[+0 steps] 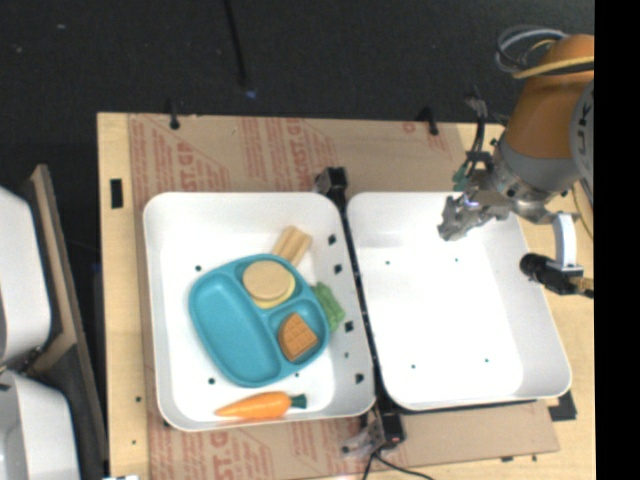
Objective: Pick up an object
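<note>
One toy carrot (262, 405) lies in the left bin (170, 230) at its 6 o'clock edge, long axis 3-to-9. The gripper (458, 220), grip state indiscernible, hovers over the right bin (520, 368); carrot lies toward 8 o'clock.

grey arm (535, 168) with an orange band (550, 103).

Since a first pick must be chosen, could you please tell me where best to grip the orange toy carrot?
Probably across the middle of the orange toy carrot, from straight above: it lies flat along the near wall of the left white bin, so fingers should close across its narrow width.
</note>
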